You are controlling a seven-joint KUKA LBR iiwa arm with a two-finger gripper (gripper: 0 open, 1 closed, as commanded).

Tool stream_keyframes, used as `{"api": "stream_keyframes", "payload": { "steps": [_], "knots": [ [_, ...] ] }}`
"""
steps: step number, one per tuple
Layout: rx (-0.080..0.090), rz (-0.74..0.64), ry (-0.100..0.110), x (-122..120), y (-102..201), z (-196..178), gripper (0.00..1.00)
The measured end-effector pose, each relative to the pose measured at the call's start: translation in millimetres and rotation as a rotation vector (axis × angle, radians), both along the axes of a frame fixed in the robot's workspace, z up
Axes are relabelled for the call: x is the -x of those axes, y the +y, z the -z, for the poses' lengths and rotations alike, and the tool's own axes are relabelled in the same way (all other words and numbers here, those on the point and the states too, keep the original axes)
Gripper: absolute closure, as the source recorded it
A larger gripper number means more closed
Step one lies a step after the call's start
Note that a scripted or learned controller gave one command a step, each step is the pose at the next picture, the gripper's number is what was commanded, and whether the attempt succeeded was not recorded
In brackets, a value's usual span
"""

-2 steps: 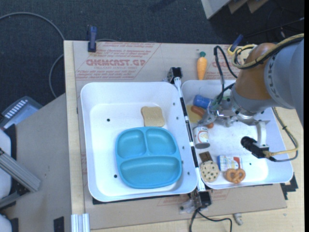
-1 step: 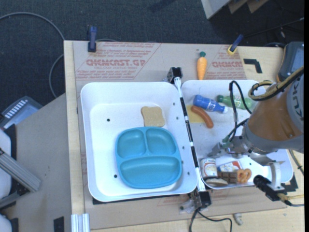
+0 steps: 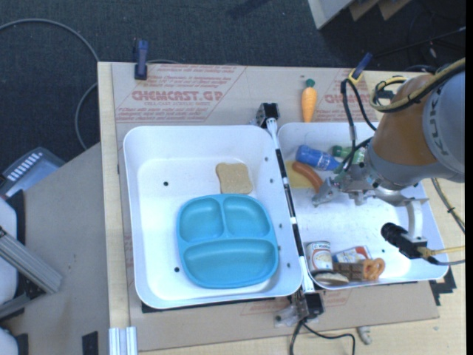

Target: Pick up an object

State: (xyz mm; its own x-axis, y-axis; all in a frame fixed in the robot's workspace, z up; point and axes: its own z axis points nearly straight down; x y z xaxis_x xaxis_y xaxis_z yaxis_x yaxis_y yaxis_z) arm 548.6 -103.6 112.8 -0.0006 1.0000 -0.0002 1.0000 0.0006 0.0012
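Note:
My gripper [image 3: 323,193] hangs low in the right bin [image 3: 362,217], in its upper left part. Just above and left of it lies an orange-red sausage [image 3: 304,173], very close to the gripper tip. Whether they touch is unclear. A blue bottle [image 3: 314,157] lies behind the sausage, with a small green thing [image 3: 340,152] beside it, partly hidden by the wrist. At the bin's front edge stand a small tin can [image 3: 319,256], a snack packet [image 3: 351,257] and a pretzel [image 3: 373,268].
The left bin [image 3: 137,198] holds a blue divided plate [image 3: 225,240] and a slice of toast [image 3: 233,177] behind it. A toy carrot [image 3: 309,100] lies on the bench behind the right bin. The arm covers the right bin's right side.

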Motion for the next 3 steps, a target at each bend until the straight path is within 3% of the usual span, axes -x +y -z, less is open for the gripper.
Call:
{"api": "stream_keyframes", "payload": {
  "steps": [1, 2, 3],
  "knots": [
    [0.000, 0.000, -0.001, -55.8, 15.8, -99.3, 0.00],
    [-0.001, 0.001, 0.006, -60.9, 11.7, 11.9, 0.00],
    [-0.001, 0.001, 0.004, -55.5, 5.7, 28.4, 0.00]
  ]
}}
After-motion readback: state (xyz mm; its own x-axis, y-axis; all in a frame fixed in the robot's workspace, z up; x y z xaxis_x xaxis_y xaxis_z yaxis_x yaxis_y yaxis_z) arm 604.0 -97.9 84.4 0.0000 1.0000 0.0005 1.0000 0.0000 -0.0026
